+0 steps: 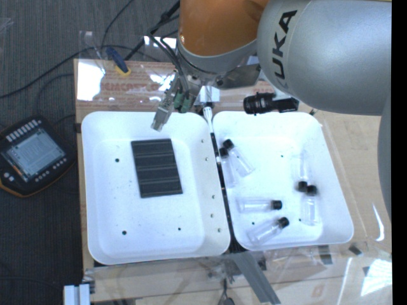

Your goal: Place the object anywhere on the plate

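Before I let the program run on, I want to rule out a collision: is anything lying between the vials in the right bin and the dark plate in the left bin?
Only the bins' own raised rims, which meet between them. The vials lie in the right bin; the dark plate lies flat in the left bin with nothing on it. The gripper hangs over the left bin's far edge, beyond the plate.

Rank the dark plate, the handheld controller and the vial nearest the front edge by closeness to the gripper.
1. Dark plate, left bin, just below the gripper.
2. Vial nearest the front, right bin.
3. Handheld controller, off the bench at far left.
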Action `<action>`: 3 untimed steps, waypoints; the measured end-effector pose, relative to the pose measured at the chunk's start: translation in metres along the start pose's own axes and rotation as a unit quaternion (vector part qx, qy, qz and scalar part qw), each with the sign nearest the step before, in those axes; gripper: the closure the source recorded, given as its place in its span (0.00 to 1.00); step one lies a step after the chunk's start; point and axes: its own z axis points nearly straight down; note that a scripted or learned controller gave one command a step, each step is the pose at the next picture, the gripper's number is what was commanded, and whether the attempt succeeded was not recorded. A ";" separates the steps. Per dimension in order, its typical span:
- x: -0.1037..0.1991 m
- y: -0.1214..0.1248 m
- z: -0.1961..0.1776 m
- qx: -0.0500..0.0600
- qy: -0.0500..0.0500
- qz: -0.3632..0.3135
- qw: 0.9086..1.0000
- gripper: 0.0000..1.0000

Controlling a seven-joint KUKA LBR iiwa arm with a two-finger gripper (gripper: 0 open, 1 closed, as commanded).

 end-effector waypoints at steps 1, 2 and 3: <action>0.079 0.015 -0.045 -0.001 0.000 -0.129 0.992 1.00; 0.114 -0.005 -0.086 0.001 0.000 0.147 0.989 1.00; 0.109 -0.014 -0.067 0.002 0.000 0.334 0.942 1.00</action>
